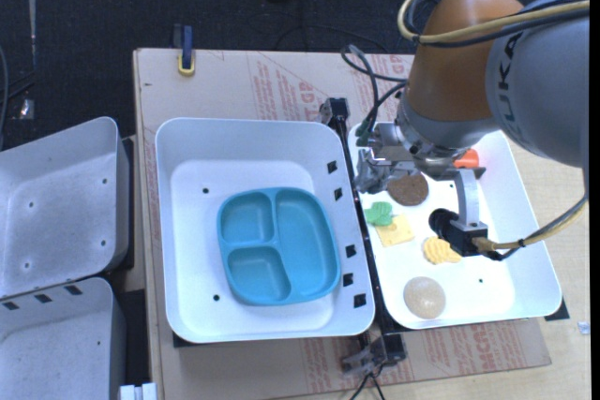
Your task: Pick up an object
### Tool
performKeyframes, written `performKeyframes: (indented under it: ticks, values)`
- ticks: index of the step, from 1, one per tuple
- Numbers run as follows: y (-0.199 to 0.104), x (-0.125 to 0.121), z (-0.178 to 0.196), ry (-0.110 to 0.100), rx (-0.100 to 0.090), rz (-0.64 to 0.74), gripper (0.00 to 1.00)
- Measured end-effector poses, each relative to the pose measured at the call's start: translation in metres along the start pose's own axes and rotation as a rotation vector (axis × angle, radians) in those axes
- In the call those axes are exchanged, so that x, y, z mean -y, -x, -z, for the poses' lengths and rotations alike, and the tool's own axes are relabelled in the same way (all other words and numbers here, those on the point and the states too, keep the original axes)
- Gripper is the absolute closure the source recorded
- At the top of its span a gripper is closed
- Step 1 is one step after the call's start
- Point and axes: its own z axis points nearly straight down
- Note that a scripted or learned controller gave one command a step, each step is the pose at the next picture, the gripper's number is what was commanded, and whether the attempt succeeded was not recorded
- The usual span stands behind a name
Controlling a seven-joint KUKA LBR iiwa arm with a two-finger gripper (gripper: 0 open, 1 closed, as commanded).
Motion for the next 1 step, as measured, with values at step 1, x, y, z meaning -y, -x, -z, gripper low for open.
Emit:
performKeyframes:
  ticks: [1]
  values:
    - [-0.0566,0.0046,0.0039,0.003,0.0,0.001,1.0]
